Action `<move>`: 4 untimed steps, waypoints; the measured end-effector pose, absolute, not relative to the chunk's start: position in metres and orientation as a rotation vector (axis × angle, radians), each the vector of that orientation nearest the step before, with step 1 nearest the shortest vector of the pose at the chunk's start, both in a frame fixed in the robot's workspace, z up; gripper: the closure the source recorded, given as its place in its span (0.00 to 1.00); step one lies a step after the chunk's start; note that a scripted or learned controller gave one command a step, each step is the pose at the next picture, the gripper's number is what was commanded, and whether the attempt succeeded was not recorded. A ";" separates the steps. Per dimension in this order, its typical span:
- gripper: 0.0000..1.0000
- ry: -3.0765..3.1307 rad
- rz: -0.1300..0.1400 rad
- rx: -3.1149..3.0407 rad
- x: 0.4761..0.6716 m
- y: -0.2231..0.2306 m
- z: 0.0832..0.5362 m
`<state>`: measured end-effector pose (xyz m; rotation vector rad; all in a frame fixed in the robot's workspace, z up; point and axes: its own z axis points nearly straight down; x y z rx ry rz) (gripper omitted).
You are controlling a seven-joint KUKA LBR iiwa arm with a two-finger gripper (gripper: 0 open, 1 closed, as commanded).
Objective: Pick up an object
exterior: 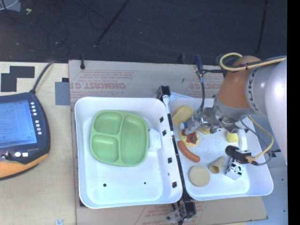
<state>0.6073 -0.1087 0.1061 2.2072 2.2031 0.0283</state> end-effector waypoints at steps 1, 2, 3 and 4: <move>1.00 2.211 0.045 2.204 0.609 -0.102 0.118; 0.00 2.212 0.042 2.207 0.608 -0.102 0.116; 0.00 2.221 0.000 2.223 0.598 -0.116 0.088; 0.00 2.216 0.001 2.224 0.538 -0.087 0.089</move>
